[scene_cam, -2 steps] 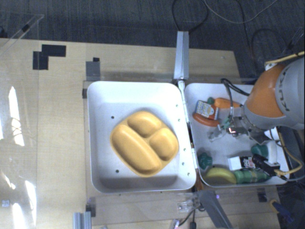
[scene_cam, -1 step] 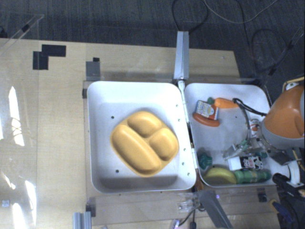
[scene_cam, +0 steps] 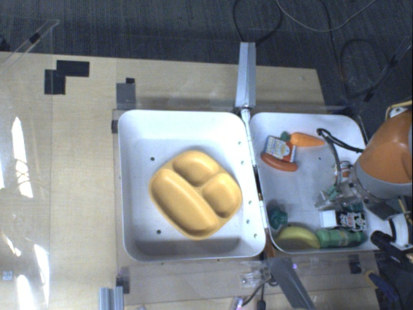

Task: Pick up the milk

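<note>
The gripper (scene_cam: 339, 199) is seen low in the right bin (scene_cam: 303, 124); its state cannot be told. The milk carton (scene_cam: 277, 147) is found at the bin's far left, touching a hot dog (scene_cam: 279, 163), beside a carrot (scene_cam: 306, 140)

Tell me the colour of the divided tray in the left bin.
Yellow, a plain yellow divided tray, clearest in the camera view.

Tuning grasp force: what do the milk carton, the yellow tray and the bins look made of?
Milk carton: likely printed paperboard or plastic, matte, flat faces with a label.
Yellow tray: looks like moulded plastic, smooth and slightly glossy, soft highlights on rounded compartments.
Bins: probably hard plastic or painted metal, white, satin; the look leaves it open.
</note>
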`<state>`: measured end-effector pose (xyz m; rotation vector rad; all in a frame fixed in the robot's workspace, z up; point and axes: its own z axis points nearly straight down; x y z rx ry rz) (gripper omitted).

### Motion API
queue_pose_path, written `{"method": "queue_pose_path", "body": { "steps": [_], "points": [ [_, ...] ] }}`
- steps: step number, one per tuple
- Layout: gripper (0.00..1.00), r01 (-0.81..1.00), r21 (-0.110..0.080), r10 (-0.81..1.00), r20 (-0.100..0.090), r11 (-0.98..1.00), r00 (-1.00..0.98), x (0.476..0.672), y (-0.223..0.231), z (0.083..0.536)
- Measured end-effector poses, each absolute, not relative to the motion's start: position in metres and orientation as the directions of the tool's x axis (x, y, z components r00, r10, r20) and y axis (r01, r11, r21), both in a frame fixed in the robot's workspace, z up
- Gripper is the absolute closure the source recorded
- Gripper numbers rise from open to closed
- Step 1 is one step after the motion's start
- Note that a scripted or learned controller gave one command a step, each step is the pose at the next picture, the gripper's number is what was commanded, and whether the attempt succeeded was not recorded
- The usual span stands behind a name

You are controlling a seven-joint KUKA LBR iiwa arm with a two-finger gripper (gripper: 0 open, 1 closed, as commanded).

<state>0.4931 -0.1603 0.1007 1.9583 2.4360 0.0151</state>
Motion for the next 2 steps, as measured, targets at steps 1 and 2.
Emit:
{"method": "queue_pose_path", "body": {
  "steps": [1, 2],
  "points": [
    [1.00, 0.962, 0.016, 0.962, -0.009, 0.272, -0.272, 0.492, -0.093, 0.090],
    [1.00, 0.952, 0.007, 0.952, -0.002, 0.306, -0.305, 0.505, -0.034, 0.212]
  ]
}}
